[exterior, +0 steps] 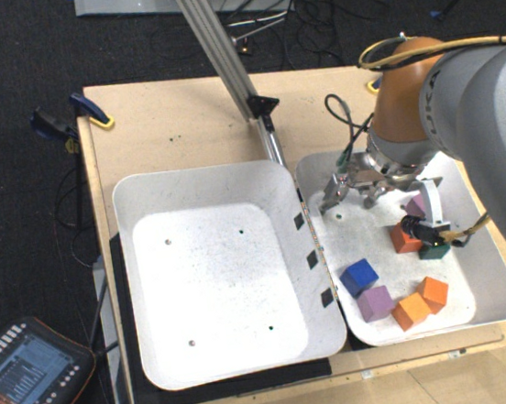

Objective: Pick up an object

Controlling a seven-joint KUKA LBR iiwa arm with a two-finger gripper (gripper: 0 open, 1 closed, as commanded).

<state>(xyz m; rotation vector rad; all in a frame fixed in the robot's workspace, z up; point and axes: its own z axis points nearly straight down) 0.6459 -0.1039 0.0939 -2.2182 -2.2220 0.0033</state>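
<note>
The claw (348, 189), its grip impossible to tell, hangs over bare bin floor, the blue cube (359, 276) lying just below it.

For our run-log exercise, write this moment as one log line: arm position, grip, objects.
arm: gripper low over right bin, upper part | grip: nothing seen held | objects: blue block, purple block, orange blocks, red block in right bin

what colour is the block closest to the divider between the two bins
Blue. The block lies in the right bin, seen clearly in the camera view.
</note>
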